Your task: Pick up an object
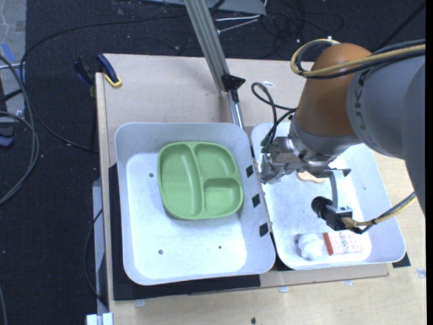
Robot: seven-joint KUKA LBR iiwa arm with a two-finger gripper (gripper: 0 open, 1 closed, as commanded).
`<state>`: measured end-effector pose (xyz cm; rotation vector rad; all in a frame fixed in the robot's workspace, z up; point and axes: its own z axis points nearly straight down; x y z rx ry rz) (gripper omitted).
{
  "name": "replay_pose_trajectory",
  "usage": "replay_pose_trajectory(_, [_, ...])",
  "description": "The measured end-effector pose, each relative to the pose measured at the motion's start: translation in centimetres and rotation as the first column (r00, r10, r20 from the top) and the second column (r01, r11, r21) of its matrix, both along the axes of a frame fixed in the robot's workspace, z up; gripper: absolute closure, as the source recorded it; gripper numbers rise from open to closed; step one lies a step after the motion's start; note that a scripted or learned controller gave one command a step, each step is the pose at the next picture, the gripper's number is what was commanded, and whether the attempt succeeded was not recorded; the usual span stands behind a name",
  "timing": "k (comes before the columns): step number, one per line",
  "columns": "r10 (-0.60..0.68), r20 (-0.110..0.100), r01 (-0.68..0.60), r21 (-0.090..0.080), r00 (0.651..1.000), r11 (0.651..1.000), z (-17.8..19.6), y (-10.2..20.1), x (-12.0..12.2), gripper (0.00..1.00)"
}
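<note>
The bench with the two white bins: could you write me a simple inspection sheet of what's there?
Surface: wooden bench bearing a left bin and a right bin, side by side.
Job's things: green divided plate in the left bin; white crumpled object and red-and-white packet at the near edge of the right bin.
Clutter: blue-and-yellow clamp at the bench's far left corner.
End effector: end effector low over the right bin's left side; finger state unclear.
Cables: black and yellow cables along the arm; more on the floor.
Surroundings: dark floor, metal pole.
</note>
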<state>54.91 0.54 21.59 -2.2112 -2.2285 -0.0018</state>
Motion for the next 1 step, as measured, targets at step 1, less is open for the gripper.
replay_pose_trajectory(1, [0.000,0.002,0.000,0.000,1.000,1.000,1.32,5.54,-0.67,1.00])
